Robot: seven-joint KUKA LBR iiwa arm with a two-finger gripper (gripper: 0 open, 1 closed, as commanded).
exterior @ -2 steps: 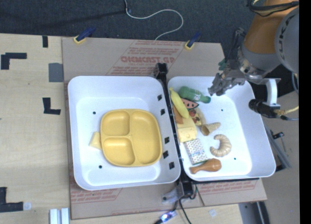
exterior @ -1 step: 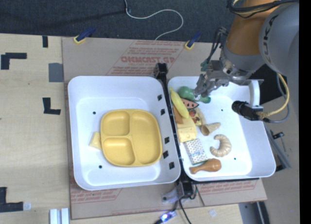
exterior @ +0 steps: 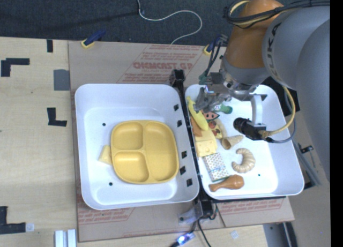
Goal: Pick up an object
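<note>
Two shallow white bins sit side by side on the surface, their inner rims meeting at a dark hinge line near the middle.

The left bin (exterior: 88, 112) carries a yellow divided plate (exterior: 144, 151) in its centre, with bare white floor all round it, widest along the far edge and the left side. A pale yellow wedge (exterior: 105, 155) pokes out from under the plate's left edge.

The right bin (exterior: 284, 149) is crowded along its left edge. A yellow banana (exterior: 197, 120) lies against that rim near the far corner. Nearer along the same edge come a pale yellow cheese-like block (exterior: 205, 146) and then a blue-patterned white packet (exterior: 215, 165), each just beside the next. A brown drumstick-shaped piece (exterior: 227, 183) lies along the near edge, and a tan croissant (exterior: 245, 161) sits towards the bin's middle. A small cone (exterior: 232, 141) and some small reddish-brown pieces (exterior: 217, 128) lie between the banana and the croissant. The right half of this bin is mostly bare floor.

The arm comes in over the right bin's far right corner, its orange band above the wrist. The gripper (exterior: 206, 101) hangs over the far left corner of the right bin, right above the banana's far end and close to the rim. Clutter and the wrist body hide the jaws, so I cannot tell how far apart they stand or whether anything is between them. A black cylinder (exterior: 247, 128) on the wrist juts over the middle of the bin.
</note>
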